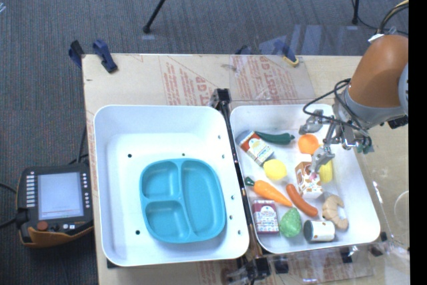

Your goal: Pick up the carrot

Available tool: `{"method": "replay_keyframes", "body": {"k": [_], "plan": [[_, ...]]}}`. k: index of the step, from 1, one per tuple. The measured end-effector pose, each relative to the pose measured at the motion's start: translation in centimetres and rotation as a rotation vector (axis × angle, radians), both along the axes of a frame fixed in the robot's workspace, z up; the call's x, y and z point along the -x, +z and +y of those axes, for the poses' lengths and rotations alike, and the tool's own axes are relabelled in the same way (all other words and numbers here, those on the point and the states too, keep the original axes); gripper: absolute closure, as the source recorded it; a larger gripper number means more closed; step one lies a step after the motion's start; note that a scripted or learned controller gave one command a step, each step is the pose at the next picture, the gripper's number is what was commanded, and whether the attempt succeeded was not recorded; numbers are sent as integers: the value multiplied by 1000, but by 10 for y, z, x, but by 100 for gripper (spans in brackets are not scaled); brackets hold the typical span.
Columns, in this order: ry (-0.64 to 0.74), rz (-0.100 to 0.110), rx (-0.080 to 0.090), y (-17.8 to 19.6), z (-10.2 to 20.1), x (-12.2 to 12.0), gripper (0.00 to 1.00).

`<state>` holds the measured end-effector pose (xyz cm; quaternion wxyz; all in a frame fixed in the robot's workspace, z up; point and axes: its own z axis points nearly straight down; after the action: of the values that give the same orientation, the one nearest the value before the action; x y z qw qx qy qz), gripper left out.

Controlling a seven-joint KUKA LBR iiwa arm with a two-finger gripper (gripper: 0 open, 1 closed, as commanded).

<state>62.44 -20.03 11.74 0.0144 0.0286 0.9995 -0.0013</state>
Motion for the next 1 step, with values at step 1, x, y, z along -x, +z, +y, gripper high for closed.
{"method": "replay_keyframes", "body": {"k": [1], "plan": [[-368, 4, -9, -11, -15, -1, 0]]}}
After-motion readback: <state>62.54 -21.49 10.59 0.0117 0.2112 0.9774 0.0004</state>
